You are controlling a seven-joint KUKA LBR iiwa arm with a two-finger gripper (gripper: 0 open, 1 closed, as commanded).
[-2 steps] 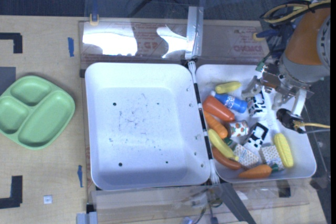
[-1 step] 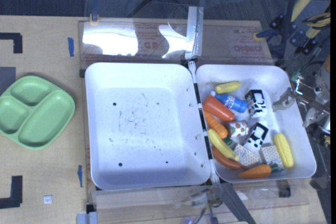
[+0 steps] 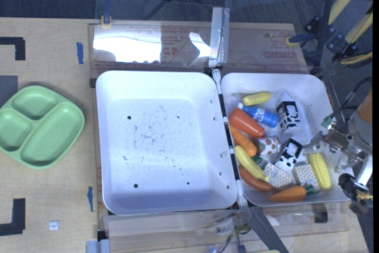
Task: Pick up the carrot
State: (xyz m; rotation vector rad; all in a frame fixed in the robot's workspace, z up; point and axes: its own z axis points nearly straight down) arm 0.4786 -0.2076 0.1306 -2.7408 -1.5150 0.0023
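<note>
Two shallow white bins sit side by side on the wooden surface (image 3: 47, 38). Landmark for all positions: the seam where the left bin (image 3: 157, 139) meets the right bin (image 3: 314, 92).

Left of the seam, the left bin's floor shows only faint scuffs and a few dark dots. Well left of the seam, past the left bin's far wall, a green divided plate (image 3: 39, 126) lies flat on the surface.

Right of the seam, the right bin holds a crowded pile of toy food. Just beside the seam lies a carrot (image 3: 246, 122), orange, slanted, touching a blue bottle (image 3: 263, 116) on its right. Behind these, further from the seam, a small yellow piece (image 3: 256, 98). Below the carrot, hugging the seam, a banana (image 3: 249, 164) lies slanted along another orange piece. At the bin's near wall, right of the seam, a second carrot-like piece (image 3: 288, 193) lies nearly level. A corn cob (image 3: 320, 170) stands further right, near the right bin's outer wall. Black-and-white blocks (image 3: 288, 115) lie between the pile and that wall.

The claw (image 3: 346, 145) sits at the right bin's outer edge, far from the seam, apart from the carrot. Whether it is spread or closed cannot be told.
</note>
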